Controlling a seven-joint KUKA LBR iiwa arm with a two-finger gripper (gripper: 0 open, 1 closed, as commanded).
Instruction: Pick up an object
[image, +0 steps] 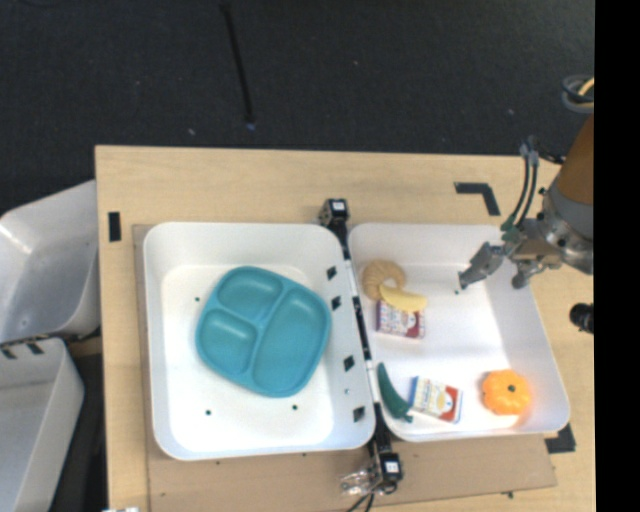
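Right white plastic bin (520, 330): small orange pumpkin (505, 392), two printed cartons. Gripper (497, 268) above far edge, fingers spread wide, holding nothing. Advice: centre over pumpkin, descend straight.

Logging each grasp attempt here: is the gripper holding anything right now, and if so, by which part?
Nothing is held. The gripper is open above the right bin, with no object between its fingers.
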